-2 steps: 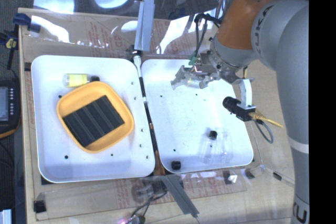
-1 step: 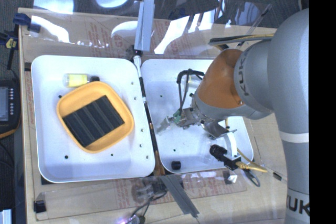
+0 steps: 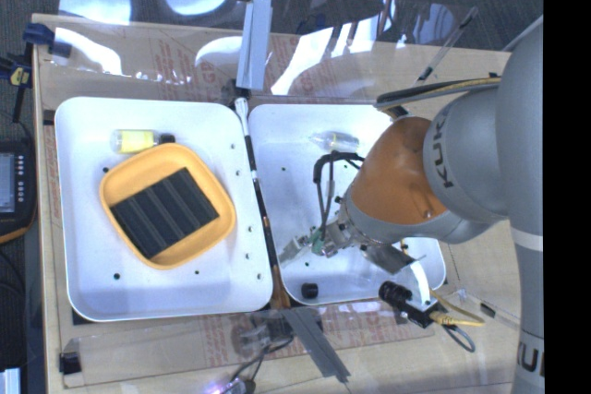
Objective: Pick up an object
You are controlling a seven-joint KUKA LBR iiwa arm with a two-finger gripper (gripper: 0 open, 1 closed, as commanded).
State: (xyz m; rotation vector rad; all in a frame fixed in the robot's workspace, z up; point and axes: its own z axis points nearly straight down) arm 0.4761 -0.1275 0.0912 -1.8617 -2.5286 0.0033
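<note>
Camera view, arm: the grey arm (image 3: 480,161) with its orange band (image 3: 397,180) is reaching down into the right bin (image 3: 277,198)
Tool: the tool (image 3: 319,243) is sitting low over the bin floor; whether it is wide or narrow I cannot tell
Task's thing: a small dark object (image 3: 309,291) is lying near the right bin's front wall, apart from the tool; a yellow tray (image 3: 166,203) and a yellow tube (image 3: 137,140) are lying in the left bin (image 3: 74,272)
Risk: the tool is likely closing on nothing, since the small object is lying off to one side
Surface: both bins are resting on a tan counter (image 3: 480,346) with clear shields behind
</note>
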